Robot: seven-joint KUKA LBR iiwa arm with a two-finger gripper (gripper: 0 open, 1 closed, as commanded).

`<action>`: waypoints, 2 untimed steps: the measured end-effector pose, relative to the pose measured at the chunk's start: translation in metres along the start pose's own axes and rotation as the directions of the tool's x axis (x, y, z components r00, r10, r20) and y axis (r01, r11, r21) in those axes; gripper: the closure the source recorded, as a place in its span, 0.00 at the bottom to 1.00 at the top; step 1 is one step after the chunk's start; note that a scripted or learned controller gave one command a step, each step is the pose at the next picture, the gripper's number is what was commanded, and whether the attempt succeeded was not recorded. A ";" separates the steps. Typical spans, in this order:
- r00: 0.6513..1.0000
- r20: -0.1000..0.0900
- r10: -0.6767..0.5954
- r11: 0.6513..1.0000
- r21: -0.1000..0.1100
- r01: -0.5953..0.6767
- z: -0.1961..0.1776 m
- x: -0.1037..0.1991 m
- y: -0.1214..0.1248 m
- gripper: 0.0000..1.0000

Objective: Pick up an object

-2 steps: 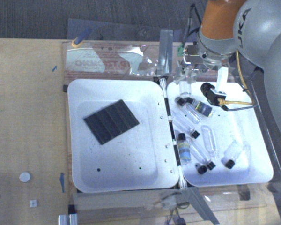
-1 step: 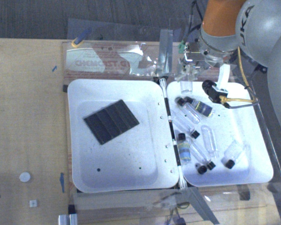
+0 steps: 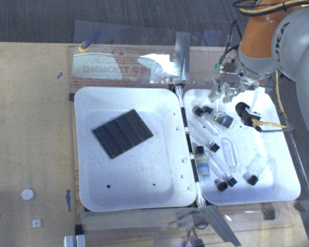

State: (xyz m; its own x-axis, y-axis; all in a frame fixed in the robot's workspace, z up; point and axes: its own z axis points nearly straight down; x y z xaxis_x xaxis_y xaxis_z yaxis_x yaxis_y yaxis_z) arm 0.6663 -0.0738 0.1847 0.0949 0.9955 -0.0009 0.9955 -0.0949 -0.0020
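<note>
The wooden bench (image 3: 31, 112) carries 2 shallow white bins side by side. From the right, the grey arm (image 3: 298, 40) reaches in, its orange band (image 3: 260, 32) just above the wrist. The left bin (image 3: 144, 174) holds 1 dark ribbed panel (image 3: 122, 133), which lies flat and is turned at a slant near the bin's middle. A few dark specks dot the floor nearer the front. The right bin (image 3: 278, 187) holds a scatter of clear vials with black caps. The gripper (image 3: 221, 92) hangs over the back left corner of this bin. Whether it is open or closed cannot be told from this angle. Nothing can be seen held in it, and whether it touches anything is unclear. Just in front of it lies a slanted vial (image 3: 209, 122), with a small dark blue item (image 3: 225, 120) beside that vial. Further forward, a long vial (image 3: 229, 151) lies lengthwise near the bin's middle. A labelled vial (image 3: 202, 161) rests against the left wall, and another vial (image 3: 258, 168) sits toward the front right. 2 black caps (image 3: 226, 183) lie close together near the front. Behind the bins lie a clear sheet (image 3: 108, 68) and an upright metal piece (image 3: 183, 55). On the bare bench at the left sits 1 small white disc (image 3: 27, 194).
</note>
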 end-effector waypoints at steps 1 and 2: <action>0.999 0.000 -0.034 0.999 -0.006 0.034 -0.055 0.017 -0.001 1.00; 1.000 -0.001 0.024 1.000 -0.003 -0.024 -0.054 0.039 -0.003 1.00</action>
State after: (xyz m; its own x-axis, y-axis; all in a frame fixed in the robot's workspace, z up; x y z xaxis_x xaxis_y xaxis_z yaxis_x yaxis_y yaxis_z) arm 0.6669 -0.0346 0.2383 0.1188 0.9929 -0.0002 0.9929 -0.1188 0.0006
